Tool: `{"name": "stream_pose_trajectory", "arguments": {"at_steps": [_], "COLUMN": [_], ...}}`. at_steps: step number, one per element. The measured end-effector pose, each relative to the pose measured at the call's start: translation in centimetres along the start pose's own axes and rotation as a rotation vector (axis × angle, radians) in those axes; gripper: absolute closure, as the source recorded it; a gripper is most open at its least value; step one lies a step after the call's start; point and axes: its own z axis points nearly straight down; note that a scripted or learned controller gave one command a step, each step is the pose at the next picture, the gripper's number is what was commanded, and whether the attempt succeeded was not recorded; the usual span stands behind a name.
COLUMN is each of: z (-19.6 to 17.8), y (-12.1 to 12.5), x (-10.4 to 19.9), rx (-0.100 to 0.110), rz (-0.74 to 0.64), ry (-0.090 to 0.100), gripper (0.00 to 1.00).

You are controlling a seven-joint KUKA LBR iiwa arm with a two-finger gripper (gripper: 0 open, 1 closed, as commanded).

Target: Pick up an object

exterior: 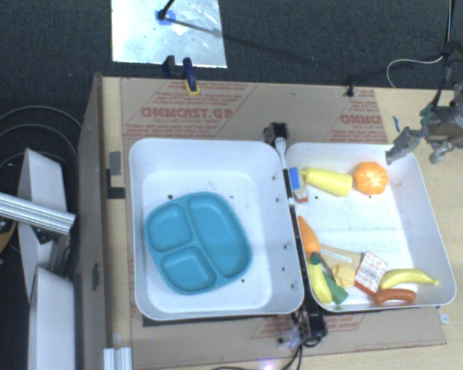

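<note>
Jaws spread wide, nothing between them, parked over right bin (430,206) far rim so toy food stays reachable; nearest pick: orange (370,178), just beside yellow squash (328,180).

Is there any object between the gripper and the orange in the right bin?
Nothing visible stands between them. The gripper hangs at the upper right edge of the right bin, and the orange lies just below and left of it. The yellow object lies on the orange's far side, towards the left.
</note>
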Motion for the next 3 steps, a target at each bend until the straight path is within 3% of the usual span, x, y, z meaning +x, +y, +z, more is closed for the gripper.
{"name": "stream_pose_trajectory", "arguments": {"at_steps": [1,2,3], "z": [9.1,18.9,19.8], "y": [4.6,4.9,6.9], "x": [2.9,-0.6,-2.2], "rx": [0.004,0.003,-0.002], "rz": [-0.005,0.004,-0.001], "ry": [0.002,0.000,0.000], "gripper": [0.00,0.00,0.00]}}
